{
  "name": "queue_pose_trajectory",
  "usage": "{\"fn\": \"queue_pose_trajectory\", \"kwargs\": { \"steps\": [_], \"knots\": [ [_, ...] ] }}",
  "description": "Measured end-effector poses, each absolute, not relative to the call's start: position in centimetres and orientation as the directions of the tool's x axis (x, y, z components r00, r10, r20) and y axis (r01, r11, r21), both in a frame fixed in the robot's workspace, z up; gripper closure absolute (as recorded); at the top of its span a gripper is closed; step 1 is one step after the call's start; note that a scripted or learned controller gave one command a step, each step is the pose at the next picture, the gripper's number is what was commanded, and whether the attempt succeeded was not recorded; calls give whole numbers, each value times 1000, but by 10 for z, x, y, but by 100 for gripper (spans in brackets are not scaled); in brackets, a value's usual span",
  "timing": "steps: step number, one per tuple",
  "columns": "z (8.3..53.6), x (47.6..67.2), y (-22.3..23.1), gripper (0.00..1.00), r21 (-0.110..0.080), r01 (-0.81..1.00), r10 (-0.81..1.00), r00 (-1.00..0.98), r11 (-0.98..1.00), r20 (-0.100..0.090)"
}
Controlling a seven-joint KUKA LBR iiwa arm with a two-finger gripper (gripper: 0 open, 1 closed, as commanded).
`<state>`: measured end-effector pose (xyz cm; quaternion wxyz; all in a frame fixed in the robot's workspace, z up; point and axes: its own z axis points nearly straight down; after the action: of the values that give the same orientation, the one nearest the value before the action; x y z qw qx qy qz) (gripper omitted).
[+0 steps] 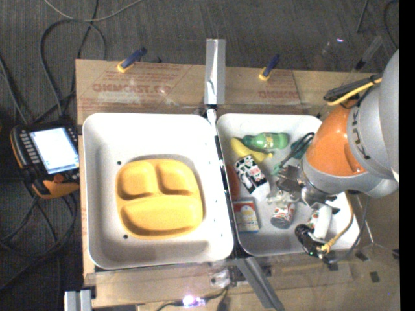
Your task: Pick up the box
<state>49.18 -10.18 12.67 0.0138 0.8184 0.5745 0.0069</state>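
A small black-and-white box (250,172) lies tilted in the right bin (337,235), near the bin's left wall. My gripper (287,188) hangs over the middle of that bin, to the right of the box and apart from it. The grey wrist with its orange band (331,151) covers the bin's right side. Just below the gripper sits a small white and red object (282,216).
A green bottle (267,140) and a yellow banana (246,150) lie at the back of the right bin. A red-labelled pack (246,216) rests near its front left. The left bin (97,173) holds a yellow divided tray (159,196). A black cable (311,241) loops at the front right.
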Motion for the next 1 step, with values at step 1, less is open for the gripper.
{"fn": "queue_pose_trajectory", "kwargs": {
  "steps": [1],
  "knots": [
    [89, 486, -97, 100, 9, 941, 941, 338, -338, 0]
  ]
}}
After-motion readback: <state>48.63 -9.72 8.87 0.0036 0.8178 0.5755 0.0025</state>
